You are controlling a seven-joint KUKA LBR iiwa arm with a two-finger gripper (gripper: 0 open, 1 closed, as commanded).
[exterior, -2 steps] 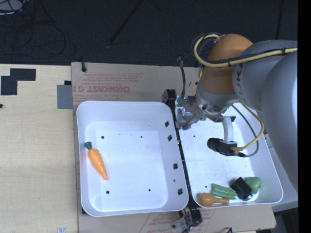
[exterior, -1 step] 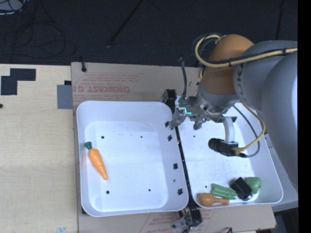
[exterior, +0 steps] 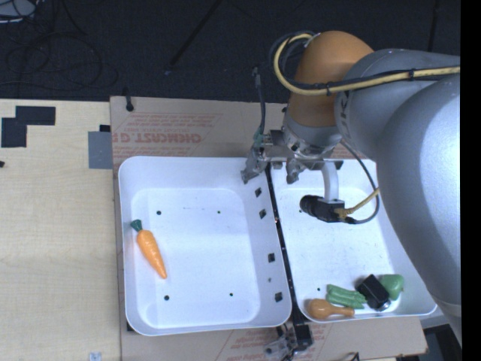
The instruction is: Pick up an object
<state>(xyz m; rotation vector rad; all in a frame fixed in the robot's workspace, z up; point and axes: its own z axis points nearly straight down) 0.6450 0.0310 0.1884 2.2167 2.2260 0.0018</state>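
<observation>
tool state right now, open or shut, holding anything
Tool: open, nothing between its fingers, hanging above the divider at the far end of the bins.

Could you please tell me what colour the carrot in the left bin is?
The carrot is orange with a small green top, seen in the camera view.

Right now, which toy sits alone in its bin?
The orange carrot, by the left bin's left wall; the other toys cluster in the right bin's front corner.
</observation>
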